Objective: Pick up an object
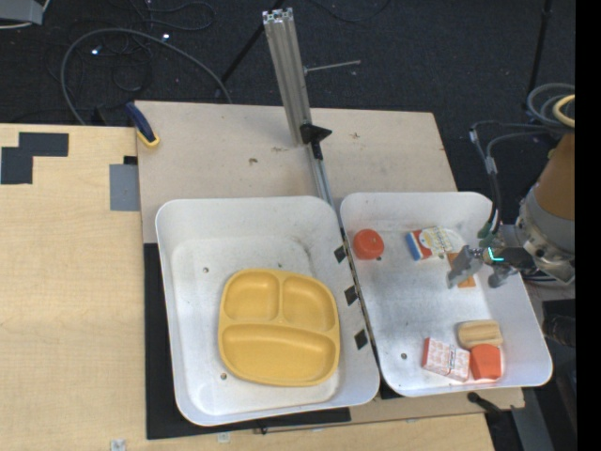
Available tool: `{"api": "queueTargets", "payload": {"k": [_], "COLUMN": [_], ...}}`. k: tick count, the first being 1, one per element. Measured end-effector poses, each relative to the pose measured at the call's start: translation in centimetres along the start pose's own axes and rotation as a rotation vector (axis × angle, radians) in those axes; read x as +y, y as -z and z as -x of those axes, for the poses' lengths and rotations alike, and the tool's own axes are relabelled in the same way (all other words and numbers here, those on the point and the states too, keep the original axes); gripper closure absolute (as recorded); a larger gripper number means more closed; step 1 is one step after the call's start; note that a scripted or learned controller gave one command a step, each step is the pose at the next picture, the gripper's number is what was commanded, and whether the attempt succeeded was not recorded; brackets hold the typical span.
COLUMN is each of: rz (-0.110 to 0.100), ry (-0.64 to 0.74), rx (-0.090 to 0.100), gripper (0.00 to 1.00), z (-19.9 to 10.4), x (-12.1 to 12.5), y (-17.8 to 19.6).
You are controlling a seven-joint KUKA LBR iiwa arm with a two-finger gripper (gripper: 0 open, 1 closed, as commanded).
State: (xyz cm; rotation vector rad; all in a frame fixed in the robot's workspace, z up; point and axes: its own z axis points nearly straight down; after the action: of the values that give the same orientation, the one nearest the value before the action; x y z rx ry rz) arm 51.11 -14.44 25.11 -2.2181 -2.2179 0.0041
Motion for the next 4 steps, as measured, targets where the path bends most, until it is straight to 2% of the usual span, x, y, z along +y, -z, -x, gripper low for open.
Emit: {"api": "queueTargets", "payload": {"k": [1,2,4], "rz": [0.002,-0.002,0.004], "ry": [0.0,0.0,-0.002], "rx": [0.0,0.001,0.0], "gripper": [0.0,0.0,0.0], "z": [0.0,-0.1,-1.4], "x": [0.0,-0.7,0.1], "y": [0.1,-4.6,-15.7]}}
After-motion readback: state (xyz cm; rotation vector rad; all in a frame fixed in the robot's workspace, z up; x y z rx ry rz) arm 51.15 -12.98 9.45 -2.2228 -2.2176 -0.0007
